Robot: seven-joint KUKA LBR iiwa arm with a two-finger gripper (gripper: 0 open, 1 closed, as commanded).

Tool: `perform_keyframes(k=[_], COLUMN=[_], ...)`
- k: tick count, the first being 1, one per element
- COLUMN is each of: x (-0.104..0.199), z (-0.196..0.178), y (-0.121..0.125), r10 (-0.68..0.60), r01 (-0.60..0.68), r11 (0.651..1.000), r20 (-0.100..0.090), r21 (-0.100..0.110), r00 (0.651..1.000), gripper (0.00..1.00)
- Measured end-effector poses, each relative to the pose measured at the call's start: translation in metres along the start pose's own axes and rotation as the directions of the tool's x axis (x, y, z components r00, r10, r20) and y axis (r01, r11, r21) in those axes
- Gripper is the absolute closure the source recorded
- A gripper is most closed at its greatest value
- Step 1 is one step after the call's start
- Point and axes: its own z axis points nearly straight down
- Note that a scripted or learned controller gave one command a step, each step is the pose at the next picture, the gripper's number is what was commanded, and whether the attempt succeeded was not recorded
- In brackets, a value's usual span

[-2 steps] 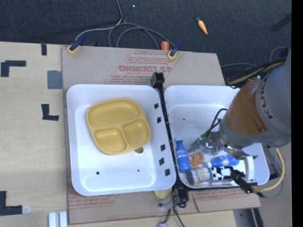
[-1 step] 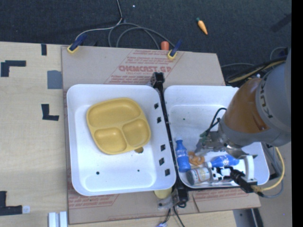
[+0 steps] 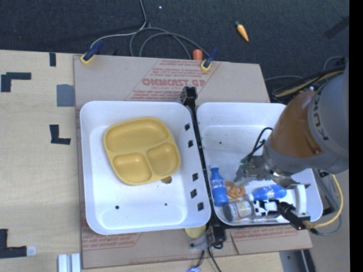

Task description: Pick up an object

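Arm housing (image 3: 340, 123): grey, smooth, rounded; large cylindrical link, matte finish.
Band above wrist (image 3: 295, 132): orange-brown, broad, wraps the full width of the link; slightly glossy, darker at its lower edge.
Wrist section (image 3: 295, 166): grey, narrower than the band, curved underside.
Cable (image 3: 258, 143): thin, dark, looped along the wrist's left side.
Hand (image 3: 249, 171): small dark metallic assembly below the wrist; detail blurred, finger shape not resolvable.
Markings: none legible on the housing at this resolution.
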Motion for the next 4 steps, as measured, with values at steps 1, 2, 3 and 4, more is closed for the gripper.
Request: perform_keyframes(k=[1, 2, 3, 4], x=[0.000, 0.000, -0.011, -0.006], z=[-0.009, -0.009, 0.023, 0.013], y=[0.000, 0.000, -0.002, 0.000], r10=[-0.001, 0.000, 0.011, 0.004], r01=[0.001, 0.000, -0.010, -0.004], r11=[1.000, 1.000, 1.000, 1.000], r20=[-0.001, 0.000, 0.014, 0.007], r21=[0.001, 0.001, -0.019, -0.021], r00=[1.000, 1.000, 1.000, 1.000], gripper=[1.00, 0.00, 0.00, 1.00])
